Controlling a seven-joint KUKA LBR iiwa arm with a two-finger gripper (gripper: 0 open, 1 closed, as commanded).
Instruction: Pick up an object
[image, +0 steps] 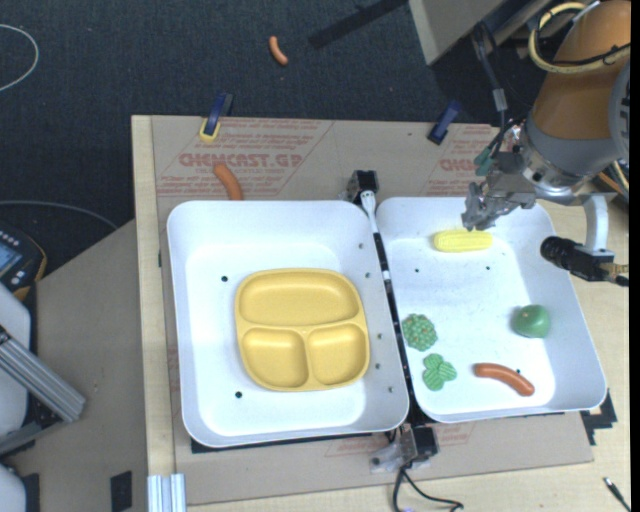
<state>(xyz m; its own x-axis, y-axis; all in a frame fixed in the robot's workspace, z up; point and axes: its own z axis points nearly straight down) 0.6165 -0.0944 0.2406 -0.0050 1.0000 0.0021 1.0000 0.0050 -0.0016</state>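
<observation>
Overhead slanted view of the counter (150, 300) with two shallow white bins side by side. The left bin (200, 240) holds a yellow divided tray (300, 327), one long compartment at the far side and two smaller ones at the near side. The right bin (560, 330) holds five loose items: a corn cob (462, 241) lying crosswise near the far wall; a green ball-like piece (531, 320) by the right wall; a broccoli floret (419, 330) near the left wall; a smaller green leafy piece (438, 372) just nearer than the floret; and a sausage (503, 377) lying near the front wall, apart from the leafy piece.

The arm (575, 100) enters from the upper right, its orange band above the grey wrist. The end effector (484, 213) points down over the far part of the right bin, its tip just above the right half of the corn cob; whether it touches the cob cannot be told, and whether it is wide or narrow cannot be told either. Nothing is seen lifted; the cob lies on the bin floor.

Outside the bins, a second sausage (229, 181) lies on the counter beyond the left bin, and a small orange piece (278, 49) lies on the dark floor (100, 60) beyond the counter.
</observation>
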